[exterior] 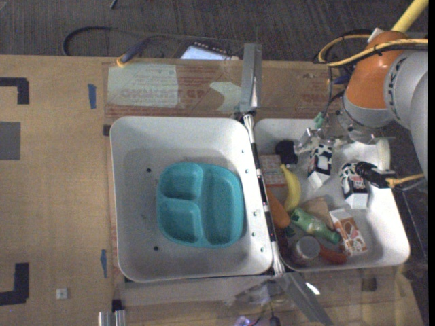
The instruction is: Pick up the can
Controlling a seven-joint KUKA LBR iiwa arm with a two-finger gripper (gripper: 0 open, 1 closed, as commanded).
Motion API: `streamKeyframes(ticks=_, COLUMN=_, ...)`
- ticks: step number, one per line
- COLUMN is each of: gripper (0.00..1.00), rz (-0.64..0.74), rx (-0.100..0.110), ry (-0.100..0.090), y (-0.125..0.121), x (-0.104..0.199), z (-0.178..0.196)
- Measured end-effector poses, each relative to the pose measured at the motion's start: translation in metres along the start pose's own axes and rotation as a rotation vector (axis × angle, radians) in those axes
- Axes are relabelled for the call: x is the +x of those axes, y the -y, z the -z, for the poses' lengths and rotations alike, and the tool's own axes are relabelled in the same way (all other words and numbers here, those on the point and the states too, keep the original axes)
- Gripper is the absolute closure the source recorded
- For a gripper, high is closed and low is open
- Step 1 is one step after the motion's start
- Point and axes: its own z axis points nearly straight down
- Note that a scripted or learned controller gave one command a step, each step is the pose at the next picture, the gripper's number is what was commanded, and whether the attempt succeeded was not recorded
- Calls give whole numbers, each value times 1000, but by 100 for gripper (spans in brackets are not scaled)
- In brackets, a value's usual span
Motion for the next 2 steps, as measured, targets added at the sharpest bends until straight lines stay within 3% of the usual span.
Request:
streamKeyframes(ticks=1, gripper=100, rz=3, rx=-1, ry=-2, y=-1, x=3, z=9)
streamKeyframes(ticks=2, gripper=100, rz=-224, rx=17, ry=-8, y=-17, x=47, z=91)
